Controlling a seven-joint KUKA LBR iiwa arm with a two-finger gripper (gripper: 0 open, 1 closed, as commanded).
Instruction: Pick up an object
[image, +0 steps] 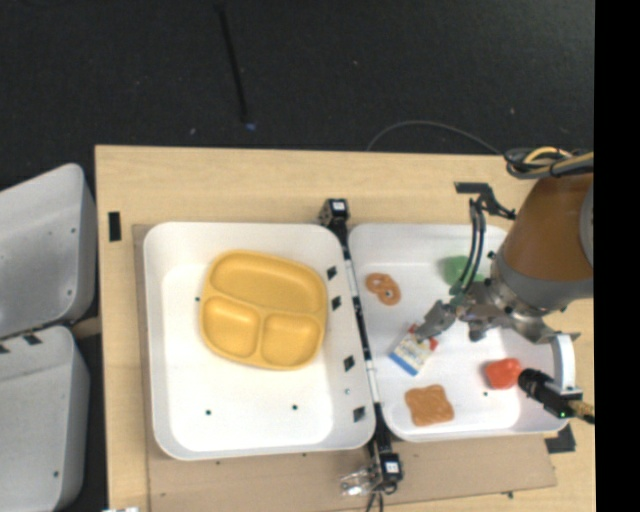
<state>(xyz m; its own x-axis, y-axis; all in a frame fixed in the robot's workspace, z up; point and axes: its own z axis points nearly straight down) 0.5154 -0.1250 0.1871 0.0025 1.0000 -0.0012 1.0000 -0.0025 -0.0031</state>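
Note:
The right bin (400, 238) holds several small items: a brown ring-shaped pretzel (382, 288), a green object (457, 268) partly behind the arm, a small white carton with blue and red marks (411, 353), a red object (502, 373) and a brown toast slice (429, 405). My gripper (434, 323) reaches in from the right and hangs low over the middle of this bin. Its tip is right at the carton's upper right end. I cannot tell whether it touches the carton.
The left bin (170, 400) carries a yellow divided plate (264, 308). A black divider with clips (352, 300) runs between the bins. The arm's orange band (548, 235) and its cables cover the right bin's far right corner.

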